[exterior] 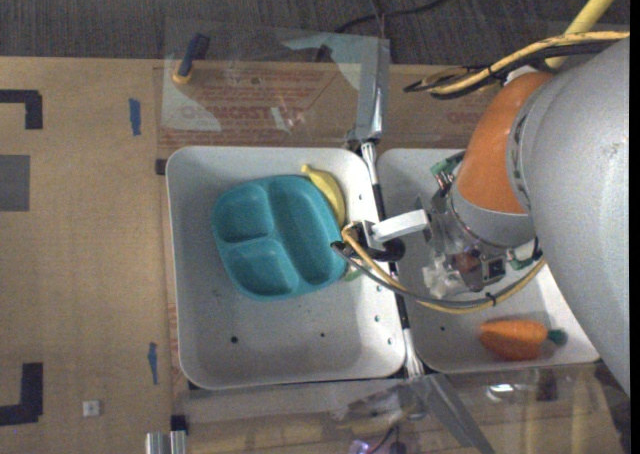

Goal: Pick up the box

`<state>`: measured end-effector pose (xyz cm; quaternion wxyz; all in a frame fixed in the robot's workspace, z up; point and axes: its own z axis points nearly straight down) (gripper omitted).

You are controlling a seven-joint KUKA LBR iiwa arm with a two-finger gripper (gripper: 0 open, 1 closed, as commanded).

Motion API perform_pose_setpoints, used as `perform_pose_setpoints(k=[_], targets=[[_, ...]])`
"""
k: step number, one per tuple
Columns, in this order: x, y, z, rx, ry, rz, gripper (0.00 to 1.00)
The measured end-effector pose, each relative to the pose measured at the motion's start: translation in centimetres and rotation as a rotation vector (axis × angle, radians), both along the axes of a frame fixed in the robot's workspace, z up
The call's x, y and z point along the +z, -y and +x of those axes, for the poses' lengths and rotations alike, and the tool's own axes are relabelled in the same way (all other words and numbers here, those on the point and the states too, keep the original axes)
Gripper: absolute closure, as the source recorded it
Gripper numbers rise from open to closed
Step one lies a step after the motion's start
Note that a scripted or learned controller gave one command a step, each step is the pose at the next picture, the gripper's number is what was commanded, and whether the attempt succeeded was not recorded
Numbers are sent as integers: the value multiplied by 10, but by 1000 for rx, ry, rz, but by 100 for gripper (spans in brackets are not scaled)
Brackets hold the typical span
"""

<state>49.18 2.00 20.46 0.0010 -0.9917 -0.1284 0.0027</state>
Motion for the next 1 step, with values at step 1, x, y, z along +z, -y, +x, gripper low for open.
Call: perform_pose_setpoints(k=[1], targets=[[-21, 102, -14, 50, 0, 1, 100]])
